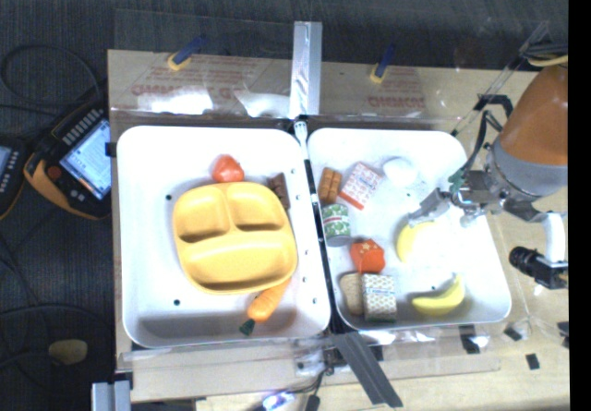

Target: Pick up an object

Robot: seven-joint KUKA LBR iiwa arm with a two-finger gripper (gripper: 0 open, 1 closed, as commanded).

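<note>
From the overhead camera, the claw (pixel 432 207) hangs low over the right bin (pixel 480 308), reaching in from the arm's side of the desk (pixel 434 77). It looks like the approach step: nothing sits between its fingers that I can make out, and whether they are spread or pressed together I cannot tell at this slant.

Just below the tip and a touch toward the divider lies a small yellow banana piece (pixel 409 237), curved, smooth-skinned, pale at one end. That seems the likeliest target, being nearest. The next move, I'd judge, calls for lining up across its narrow width and dropping squarely, since a rounded, slick shape could roll or squirt aside.

Farther below the claw, near the bin's front wall, rests a second banana (pixel 440 298). Beyond the first piece, toward the divider, sits a red tomato-like piece (pixel 367 255).
</note>
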